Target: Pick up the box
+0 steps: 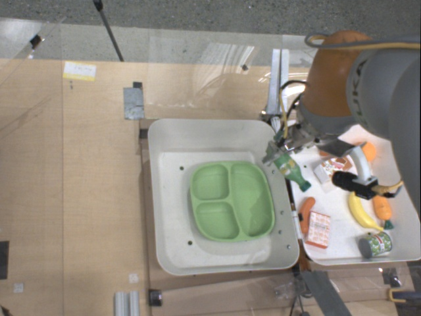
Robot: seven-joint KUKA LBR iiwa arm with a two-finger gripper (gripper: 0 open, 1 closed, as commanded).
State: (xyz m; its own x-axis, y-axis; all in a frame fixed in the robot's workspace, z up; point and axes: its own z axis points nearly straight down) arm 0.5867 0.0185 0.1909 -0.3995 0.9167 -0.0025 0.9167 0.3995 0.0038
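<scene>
Closest to the lens we have the grey arm with its orange band (368, 78), reaching in from the right, and its two-finger gripper (277, 149) sits over the wall between the two shallow white bins. We cannot tell whether it is released or clenched, because the wrist hides it, and we see nothing held. Our target, the small flat red-and-white printed cardboard box (318, 230), lies face up in the right bin (342, 261). It is near that bin's left wall and well apart from the gripper, toward the near edge. To do this step well, we judge the gripper should move out over the box, line its jaws across the narrower sides, and come straight down. The box lies low, so we would want a deep, square closure rather than a glancing pinch. A slim orange carrot-shaped toy (306, 209) lies just beside the box's upper left corner, and the bin wall is close on the same side, so both crowd one jaw's path. A green plastic bottle (294, 172) lies right under the gripper and could be nudged on the way. Farther right are a yellow banana (360, 210), a green-labelled tin can (375, 243) and a pale packet with red print (327, 170). The left bin (164, 176) holds a green divided plastic plate (231, 200), clear of the work.
</scene>
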